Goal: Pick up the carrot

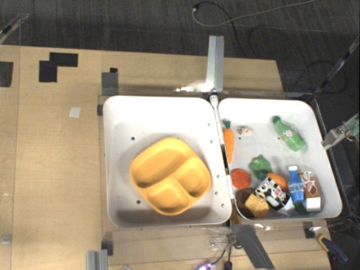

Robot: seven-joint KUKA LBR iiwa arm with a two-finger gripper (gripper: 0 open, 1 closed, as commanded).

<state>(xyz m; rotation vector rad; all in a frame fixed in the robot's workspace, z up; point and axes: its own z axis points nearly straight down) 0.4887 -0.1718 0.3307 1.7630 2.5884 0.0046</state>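
Note:
The carrot is orange with a green top. It lies lengthwise against the left wall of the right bin, close to the divider between the bins. At the view's right edge, just outside that bin's right rim, a small grey part of my gripper pokes in. It is far to the right of the carrot and touches nothing in the bin.
The left bin holds a yellow divided plate. The right bin also holds a green bottle, a broccoli, a red tomato, a blue bottle and several small toys at its front.

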